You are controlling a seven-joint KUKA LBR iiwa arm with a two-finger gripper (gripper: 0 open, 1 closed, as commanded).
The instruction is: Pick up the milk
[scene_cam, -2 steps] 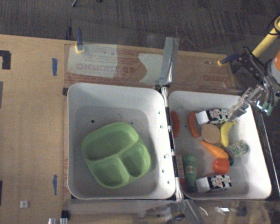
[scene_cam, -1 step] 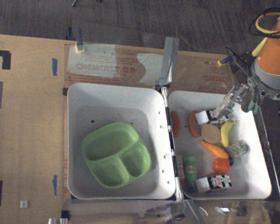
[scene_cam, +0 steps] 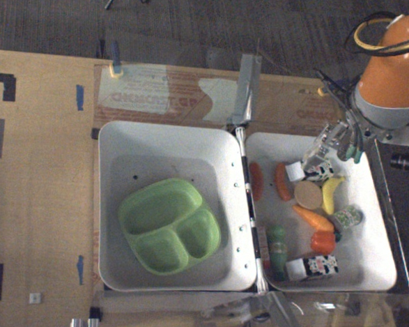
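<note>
Jaws [scene_cam: 324, 155]: low at the right bin's [scene_cam: 382, 266] far side; grip unreadable from here.
Milk [scene_cam: 314, 171]: directly beneath, touching a sausage [scene_cam: 282, 181].
Risk: crowding neighbours, a second carton [scene_cam: 314, 267] nearby.

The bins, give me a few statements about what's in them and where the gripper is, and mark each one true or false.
1. The green tray lies in the left bin. True.
2. The gripper hangs over the left bin. False: it is over the right bin, at its far end.
3. Two milk cartons are in the right bin, the far milk and the near milk. True.
4. The banana lies on the green tray. False: it is in the right bin.
5. The carrot lies between the two cartons. True.
</note>
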